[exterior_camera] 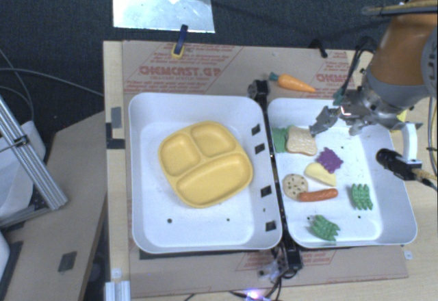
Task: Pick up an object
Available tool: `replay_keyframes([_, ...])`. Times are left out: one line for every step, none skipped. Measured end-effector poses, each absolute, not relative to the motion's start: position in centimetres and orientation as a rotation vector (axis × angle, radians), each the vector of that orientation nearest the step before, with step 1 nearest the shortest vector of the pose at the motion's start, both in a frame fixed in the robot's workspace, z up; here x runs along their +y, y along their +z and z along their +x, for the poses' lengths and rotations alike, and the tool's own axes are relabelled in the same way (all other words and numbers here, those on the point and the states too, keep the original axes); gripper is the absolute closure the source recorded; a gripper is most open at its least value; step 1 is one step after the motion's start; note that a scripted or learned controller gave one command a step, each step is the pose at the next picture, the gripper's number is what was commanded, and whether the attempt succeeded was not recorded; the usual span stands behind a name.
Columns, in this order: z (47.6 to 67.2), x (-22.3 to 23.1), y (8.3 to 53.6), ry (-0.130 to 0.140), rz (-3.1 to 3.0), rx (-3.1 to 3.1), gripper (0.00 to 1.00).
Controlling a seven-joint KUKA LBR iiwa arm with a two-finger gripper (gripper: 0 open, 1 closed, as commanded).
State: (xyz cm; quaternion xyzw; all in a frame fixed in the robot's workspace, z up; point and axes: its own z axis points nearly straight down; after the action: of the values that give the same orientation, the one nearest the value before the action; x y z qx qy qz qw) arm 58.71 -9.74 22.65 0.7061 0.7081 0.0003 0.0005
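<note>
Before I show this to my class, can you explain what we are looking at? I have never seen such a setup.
One camera looks down at a slant on a bench with two shallow white bins. The grey and orange thing on the right is a robot arm; its claw hangs over the right bin, with nothing seen in its grip. The left bin holds a yellow divided plate. The right bin holds toy food: a bread slice, purple grapes, a cookie, a sausage and green vegetables. A toy carrot lies outside, behind the bins.
</note>
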Motion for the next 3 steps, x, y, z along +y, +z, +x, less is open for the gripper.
replay_keyframes([58.8,-9.7,23.8,0.005,2.213,2.225,1.00])
replay_keyframes([57.9,-1.2,21.2,0.003,2.210,2.237,1.00])
replay_keyframes([54.2,-0.5,22.1,0.001,2.220,2.224,1.00])
